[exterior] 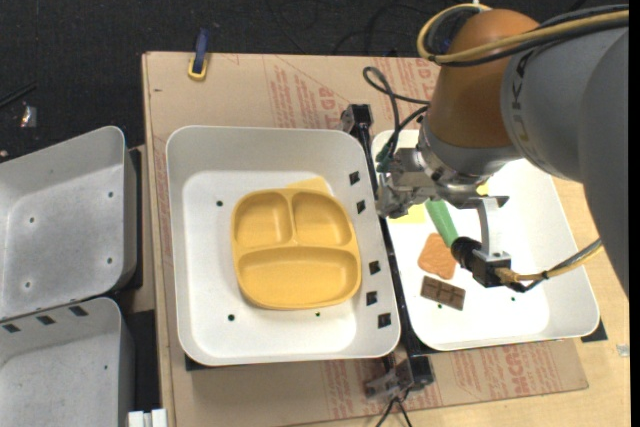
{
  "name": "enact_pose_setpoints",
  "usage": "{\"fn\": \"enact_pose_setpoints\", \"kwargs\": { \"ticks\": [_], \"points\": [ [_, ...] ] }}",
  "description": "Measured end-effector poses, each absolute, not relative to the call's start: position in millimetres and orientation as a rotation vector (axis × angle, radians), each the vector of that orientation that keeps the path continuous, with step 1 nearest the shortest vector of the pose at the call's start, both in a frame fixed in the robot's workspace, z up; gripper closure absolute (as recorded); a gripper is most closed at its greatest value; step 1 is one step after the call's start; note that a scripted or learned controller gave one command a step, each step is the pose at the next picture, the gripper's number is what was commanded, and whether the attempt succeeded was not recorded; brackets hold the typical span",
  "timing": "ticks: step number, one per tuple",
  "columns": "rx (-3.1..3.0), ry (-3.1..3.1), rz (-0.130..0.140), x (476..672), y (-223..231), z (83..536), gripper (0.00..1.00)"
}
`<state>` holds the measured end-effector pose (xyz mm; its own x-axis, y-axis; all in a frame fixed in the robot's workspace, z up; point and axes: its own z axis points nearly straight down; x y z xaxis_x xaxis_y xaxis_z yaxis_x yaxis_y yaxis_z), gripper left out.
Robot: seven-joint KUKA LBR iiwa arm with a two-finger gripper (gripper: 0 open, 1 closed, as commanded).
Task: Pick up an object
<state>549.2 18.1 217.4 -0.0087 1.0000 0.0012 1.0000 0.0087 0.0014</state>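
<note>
The right bin (560, 300) holds an orange wedge (436, 257), a brown chocolate-like block (443, 293) and a green stick-shaped object (441, 219) that runs under the arm. A bit of yellow (400, 212) shows at the bin's left wall. My gripper (405, 187) hangs low over the upper left corner of this bin, mostly covered by the grey wrist and orange band (478, 80) above it. No object shows in its grasp.
The left bin (200, 315) carries a yellow divided plate (296, 248) in its middle. A black cable fitting (482, 263) hangs from the arm just right of the orange wedge. Grey trays (60, 205) lie off the bench at the left.
</note>
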Motion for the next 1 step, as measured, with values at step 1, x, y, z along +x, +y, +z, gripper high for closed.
{"fn": "enact_pose_setpoints", "kwargs": {
  "ticks": [1],
  "points": [
    [2.213,2.231,0.002,552.8,69.7,213.0,1.0]
  ]
}}
